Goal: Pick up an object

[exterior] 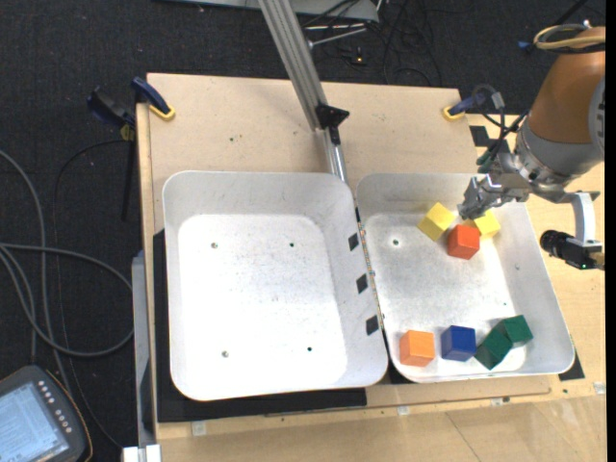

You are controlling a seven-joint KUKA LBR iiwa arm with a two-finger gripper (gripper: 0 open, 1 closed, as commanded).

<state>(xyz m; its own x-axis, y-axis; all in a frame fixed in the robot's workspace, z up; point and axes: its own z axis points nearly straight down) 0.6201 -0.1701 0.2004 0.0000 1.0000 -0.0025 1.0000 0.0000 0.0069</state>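
The likeliest target, judging by where the gripper sat, was the cluster at the back of the right bin (539, 287): a red-orange block (463, 241) w/ a yellow block (436, 220) just to its left and a second yellow block (487, 223) just to its right, all three close together, maybe touching. The gripper (478, 197) hung right over that cluster, nearest the right-hand yellow one. Whether it was open or closed couldn't be told from this angle, since the tip was dark and small against the bin wall, and nothing was visibly held.

Further out, along the front edge of the same bin, lay an orange block (417, 346), a blue block (459, 342) and two green blocks (506, 341) pressed together in the corner. These were well apart from the arm. The left bin (183, 258) had no blocks in it.

Step in hand, as a judgement: approach/descent onto the back cluster, grasp not yet made. Next move prob. calls for settling on one block and closing on it alone. The crowding looked like the risk, as neighbours could get nudged or a finger could land on top of one. Then a straight lift clear of the bin rim
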